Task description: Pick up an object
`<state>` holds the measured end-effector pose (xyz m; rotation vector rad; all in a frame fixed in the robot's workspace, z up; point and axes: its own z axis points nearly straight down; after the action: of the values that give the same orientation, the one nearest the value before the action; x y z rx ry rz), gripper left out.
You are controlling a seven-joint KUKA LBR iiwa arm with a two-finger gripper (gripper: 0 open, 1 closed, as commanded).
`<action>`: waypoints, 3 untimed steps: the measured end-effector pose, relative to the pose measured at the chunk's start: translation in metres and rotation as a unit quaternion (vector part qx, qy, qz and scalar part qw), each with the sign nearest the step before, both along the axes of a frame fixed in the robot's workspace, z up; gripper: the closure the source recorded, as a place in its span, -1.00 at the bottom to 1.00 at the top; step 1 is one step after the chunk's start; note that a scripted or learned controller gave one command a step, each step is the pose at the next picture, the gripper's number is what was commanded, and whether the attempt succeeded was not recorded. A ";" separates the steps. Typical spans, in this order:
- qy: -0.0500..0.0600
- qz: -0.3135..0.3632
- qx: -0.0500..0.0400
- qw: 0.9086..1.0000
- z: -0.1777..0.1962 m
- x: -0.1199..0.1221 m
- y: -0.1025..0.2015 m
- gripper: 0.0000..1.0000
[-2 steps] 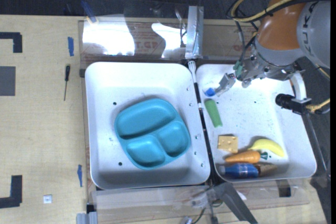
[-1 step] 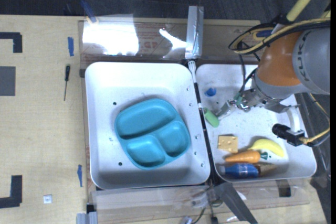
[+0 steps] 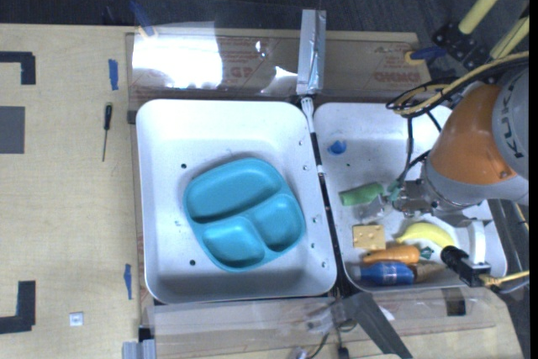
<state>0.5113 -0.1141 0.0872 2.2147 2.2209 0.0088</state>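
Observation:
My gripper (image 3: 403, 199) hangs low over the middle of the right bin (image 3: 370, 126), under the orange wrist band. Just to its left lies a green object (image 3: 361, 194), close to the gripper or touching it; I cannot tell which. Below the gripper are a yellow banana (image 3: 423, 232), a tan holed cheese-like square (image 3: 368, 235), an orange carrot (image 3: 392, 254) and a dark blue bottle-like object (image 3: 387, 272) along the bin's front wall. A small blue piece (image 3: 337, 148) sits alone near the bin's back left.
The left bin (image 3: 160, 139) holds a blue divided plate (image 3: 244, 213), tilted diagonally. A clear plastic sheet and cardboard stand behind both bins. The arm's body covers the right bin's right side.

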 end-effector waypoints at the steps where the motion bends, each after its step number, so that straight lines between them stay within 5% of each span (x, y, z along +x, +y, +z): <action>1: 0.000 0.031 -0.002 1.000 0.000 0.038 0.013 -1.00; 2: 0.000 0.005 -0.001 1.000 -0.001 0.085 0.014 -1.00; 3: -0.001 0.006 -0.002 1.000 0.009 0.086 0.014 1.00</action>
<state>0.5977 -0.1002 0.0957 2.1989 2.2321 0.0068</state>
